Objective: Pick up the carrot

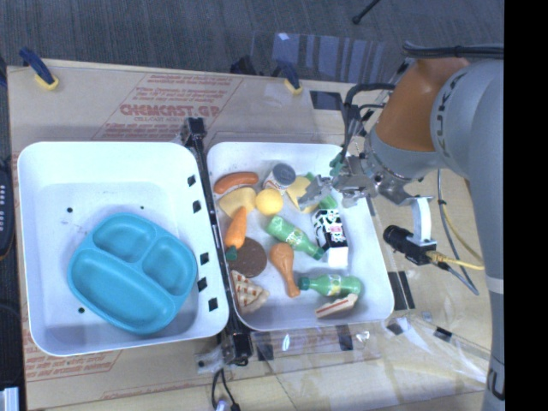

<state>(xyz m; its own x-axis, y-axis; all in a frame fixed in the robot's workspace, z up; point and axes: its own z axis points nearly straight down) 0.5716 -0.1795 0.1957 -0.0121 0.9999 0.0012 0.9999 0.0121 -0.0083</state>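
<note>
carrot [236, 227] lies at bin's [373, 221] 9 o'clock, not picked | gripper [330, 182] at 1 o'clock, grip hard to tell | grab left

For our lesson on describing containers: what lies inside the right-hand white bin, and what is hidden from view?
The right bin holds toy food: a carrot, hot dog, lemon, drumstick, two green bottles, cookie and more. Whatever lies beneath these pieces is covered.
</note>
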